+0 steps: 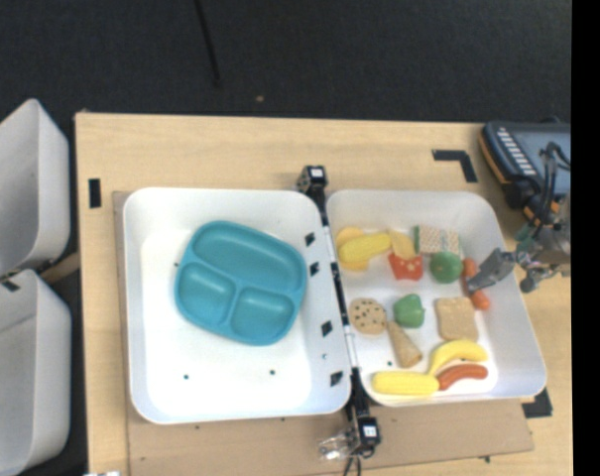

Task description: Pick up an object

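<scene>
While the gripper [493, 269] hovers at the right bin's [523, 370] right edge beside a small orange piece [475, 288], the toy foods lie so crowded that a descent could nudge the green vegetable [444, 266] or pinch two pieces; whether it is spread or closed, I cannot tell, and nothing visibly sits in it
</scene>
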